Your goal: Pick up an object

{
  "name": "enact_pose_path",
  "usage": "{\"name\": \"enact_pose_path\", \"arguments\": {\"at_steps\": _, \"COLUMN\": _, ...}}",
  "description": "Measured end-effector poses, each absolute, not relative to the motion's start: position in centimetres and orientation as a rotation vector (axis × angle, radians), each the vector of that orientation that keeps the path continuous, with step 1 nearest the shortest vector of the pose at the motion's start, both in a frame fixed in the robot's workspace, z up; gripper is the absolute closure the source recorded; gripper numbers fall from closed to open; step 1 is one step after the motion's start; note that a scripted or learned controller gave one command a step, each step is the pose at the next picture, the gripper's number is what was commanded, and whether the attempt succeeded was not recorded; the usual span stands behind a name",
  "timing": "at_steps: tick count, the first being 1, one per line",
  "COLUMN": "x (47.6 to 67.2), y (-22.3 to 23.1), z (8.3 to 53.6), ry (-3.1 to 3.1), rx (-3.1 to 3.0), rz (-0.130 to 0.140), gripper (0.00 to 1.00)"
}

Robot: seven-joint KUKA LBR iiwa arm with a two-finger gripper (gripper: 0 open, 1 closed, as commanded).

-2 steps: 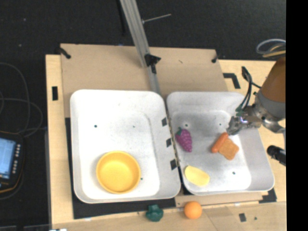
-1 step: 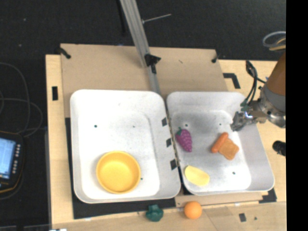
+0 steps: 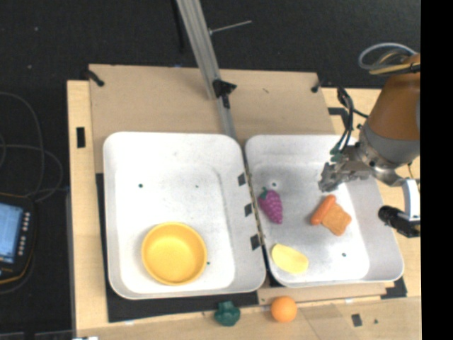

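A: Where is the gripper (image 3: 331, 178) right now?

B: Over the right bin (image 3: 297, 154), near that bin's far right part. It hangs just above the white floor, a little up and left of the orange carrot (image 3: 323, 209).

A: Is it holding anything?

B: Nothing shows between its fingers. Whether they are spread or closed I cannot tell; the grey wrist blurs into them.

A: What lies in that bin?

B: Four things. The carrot is touching a brownish-orange bread-like piece (image 3: 337, 220) on its right, both around the bin's middle right. A purple bunch of grapes (image 3: 270, 205) sits close to the bin's left wall. A pale yellow lemon-like piece (image 3: 289, 258) rests near the front left corner.

A: And the left bin (image 3: 170, 151)?

B: A yellow bowl (image 3: 174, 252) stands upright near its front edge, left of centre.

A: Anything outside the bins?

B: On the counter (image 3: 163, 94), at its front edge, an orange ball (image 3: 284, 308) lies just in front of the right bin's front left corner, and a dark green object (image 3: 227, 313) lies beside it to the left. A grey metal pole (image 3: 202, 44) slants across the far side of the counter, ending near the gap between the bins.
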State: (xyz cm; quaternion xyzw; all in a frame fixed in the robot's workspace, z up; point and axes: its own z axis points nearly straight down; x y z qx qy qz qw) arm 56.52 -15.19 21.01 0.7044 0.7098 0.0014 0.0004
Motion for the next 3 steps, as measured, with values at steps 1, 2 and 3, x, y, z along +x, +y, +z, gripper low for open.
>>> {"name": "enact_pose_path", "arguments": {"at_steps": 1, "x": 58.7, "y": -10.7, "z": 21.5, "ry": 2.229, "rx": 2.212, "rz": 0.004, "gripper": 1.0}}
{"name": "enact_pose_path", "arguments": {"at_steps": 2, "x": 60.0, "y": -5.5, "z": 23.2, "ry": 2.23, "rx": 2.212, "rz": 0.005, "gripper": 1.0}}
{"name": "enact_pose_path", "arguments": {"at_steps": 3, "x": 60.9, "y": -0.6, "z": 22.5, "ry": 2.228, "rx": 2.214, "rz": 0.002, "gripper": 1.0}}
